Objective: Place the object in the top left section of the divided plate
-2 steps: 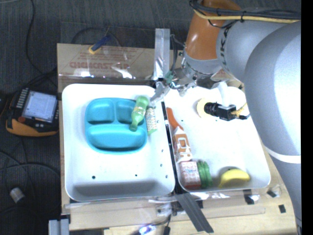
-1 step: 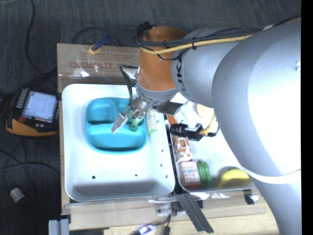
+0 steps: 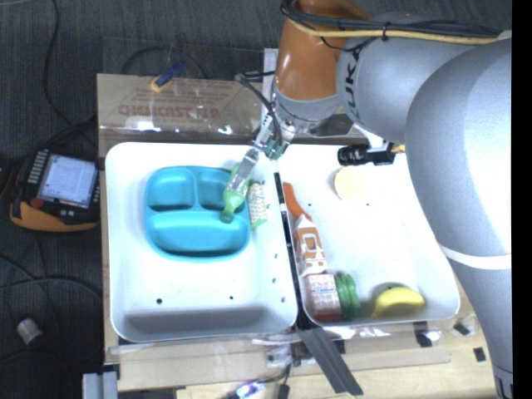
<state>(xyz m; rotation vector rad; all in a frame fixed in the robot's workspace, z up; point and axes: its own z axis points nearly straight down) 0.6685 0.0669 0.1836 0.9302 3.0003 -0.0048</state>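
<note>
One green bottle-like object (image 3: pixel 236 191), tilted, its upper end apparently pinched between the closed fingers of the gripper (image 3: pixel 256 158), hanging over the right rim of the blue divided plate (image 3: pixel 179 223) in the left bin (image 3: pixel 133 306); top-left section (image 3: pixel 170 188) unfilled.

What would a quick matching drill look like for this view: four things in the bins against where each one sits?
Things:
1. blue divided plate
2. green bottle
3. banana
4. orange-capped bottle

Places:
A. near right corner of the right bin
B. lying along the right bin's left wall
C. flat in the left bin
D. tilted over the plate's right edge, just below the pincer

Pairs: 1-C, 2-D, 3-A, 4-B
</note>
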